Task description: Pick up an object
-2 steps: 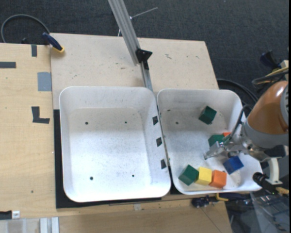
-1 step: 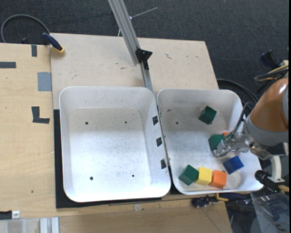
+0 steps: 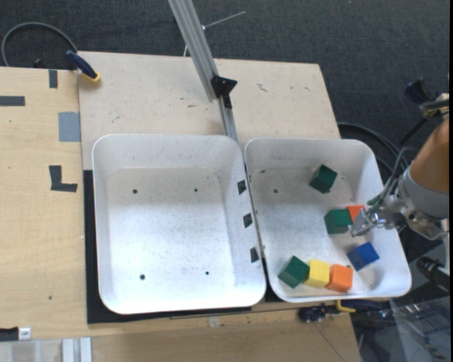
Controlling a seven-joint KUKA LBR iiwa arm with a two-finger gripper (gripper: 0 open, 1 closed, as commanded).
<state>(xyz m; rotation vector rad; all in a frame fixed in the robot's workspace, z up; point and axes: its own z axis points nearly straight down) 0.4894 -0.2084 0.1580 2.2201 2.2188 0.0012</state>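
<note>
Gripper (image 3: 365, 221): low in the right bin (image 3: 287, 151), fingers' state cannot be told.
Green block (image 3: 337, 221): touching the gripper.
Blue block (image 3: 363, 256): just below the gripper.

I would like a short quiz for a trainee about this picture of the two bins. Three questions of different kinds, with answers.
1. True or false: all the blocks lie in the right bin.
2. How many green blocks are there?
3. Which block lies nearest the gripper? A) yellow block B) small orange block C) blue block

Key: 1. True. 2. Three. 3. B.
</note>
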